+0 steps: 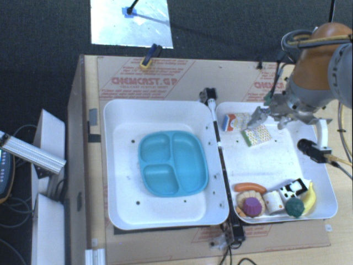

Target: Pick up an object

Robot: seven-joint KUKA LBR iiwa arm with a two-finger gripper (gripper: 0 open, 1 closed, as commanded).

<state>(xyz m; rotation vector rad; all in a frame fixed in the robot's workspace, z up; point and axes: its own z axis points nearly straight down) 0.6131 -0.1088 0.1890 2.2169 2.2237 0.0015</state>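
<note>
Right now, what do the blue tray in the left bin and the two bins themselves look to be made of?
The blue tray looks like moulded plastic with a smooth, matte finish: uniform colour and rounded dividers forming three compartments. The left bin and right bin seem to be thin formed white plastic, slightly glossy, with rounded corners and raised rims. Painted metal cannot be ruled out.

Arm (325,59) cropped (right edge)

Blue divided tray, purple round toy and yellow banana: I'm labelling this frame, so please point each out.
Blue divided plastic tray (172,163): camera view, centre ridge.
Purple round toy (252,206): camera view, top face.
Yellow banana (309,198): camera view, curved middle.
</note>
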